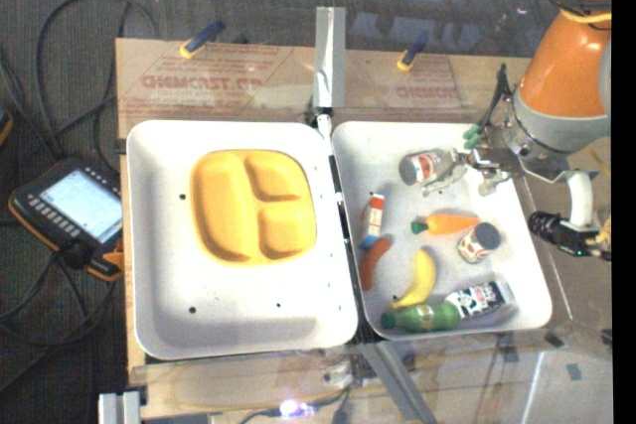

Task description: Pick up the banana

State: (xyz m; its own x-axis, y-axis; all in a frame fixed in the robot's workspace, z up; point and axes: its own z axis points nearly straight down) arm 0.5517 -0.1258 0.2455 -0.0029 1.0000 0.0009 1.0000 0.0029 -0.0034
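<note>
Down at the near edge of the right bin [537, 308], a green bottle [422, 317] lay on its side, its neck touching the lower tip of the banana [421, 277]. Beside it sat a dark carton [479, 298] with white lettering. And the banana itself, yellow and curved, rested on the bin floor, running up and to the right from that bottle, with a reddish sausage-shaped piece [375, 260] just to its left and a carrot [449, 224] just above it. A small round tin [478, 242] stood near the carrot's thick end, a slim red-and-white tube [373, 212] lay by the bin's left wall, and a can [424, 166] rested on its side toward the far corner.

Across the divide, the left bin [159, 313] carried a yellow compartment tray [255, 205] and nothing of the task's business.

As for progress: by my reading, none of the pick was done. Nothing gripped the banana; it was flat on the floor, untouched. The descent, the closing and the lift were all left to do.

Now the arm: grey with its orange band, it came in from the right, wrist angled down over the bin's far right corner. The gripper [481, 157] hung just beside the can, well apart from the banana. How wide it stood, I could not tell from this angle.
</note>
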